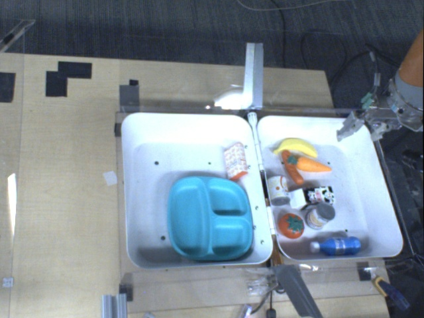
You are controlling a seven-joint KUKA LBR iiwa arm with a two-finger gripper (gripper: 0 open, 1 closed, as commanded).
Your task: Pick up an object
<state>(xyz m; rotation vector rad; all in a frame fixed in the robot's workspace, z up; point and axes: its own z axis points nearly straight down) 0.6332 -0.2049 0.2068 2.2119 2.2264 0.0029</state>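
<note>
The claw (354, 126) is observed at the far right corner of the right bin (391, 207), above its rim; whether it is spread or pressed together cannot be told. Nothing is gripped. The approach step is judged in hand. A descent toward the carrot (310, 165), near the bin's far edge, would be required next.

left bin (142, 177): rear-left floor left open | front blocked by blue tray (211, 217) | right bin (377, 197): right strip left open | left half crowded by 7 items
</note>
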